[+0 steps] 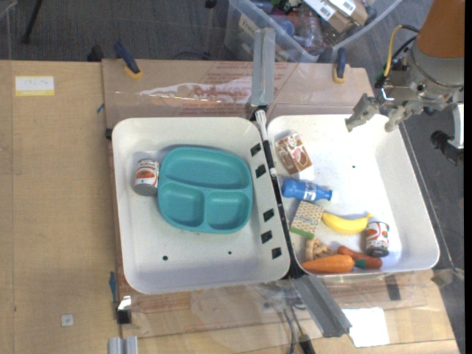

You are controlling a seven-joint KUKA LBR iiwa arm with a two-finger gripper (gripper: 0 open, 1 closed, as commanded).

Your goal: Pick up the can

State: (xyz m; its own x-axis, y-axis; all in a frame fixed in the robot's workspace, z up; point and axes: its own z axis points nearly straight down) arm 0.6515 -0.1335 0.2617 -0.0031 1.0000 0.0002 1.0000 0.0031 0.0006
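Above the right bin's [413, 168] far edge the gripper [377, 118] hangs spread and unladen; it should descend plumb over the near-right can [377, 237], clearing banana [345, 220] and carrot [329, 264].

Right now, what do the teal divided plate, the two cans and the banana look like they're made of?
The teal plate looks like molded plastic, matte with a soft sheen on its rounded rims. The can in the left bin and the can in the right bin look like metal with red and white printed labels, though possibly plastic toys. The banana has uniform glossy yellow, so probably plastic.
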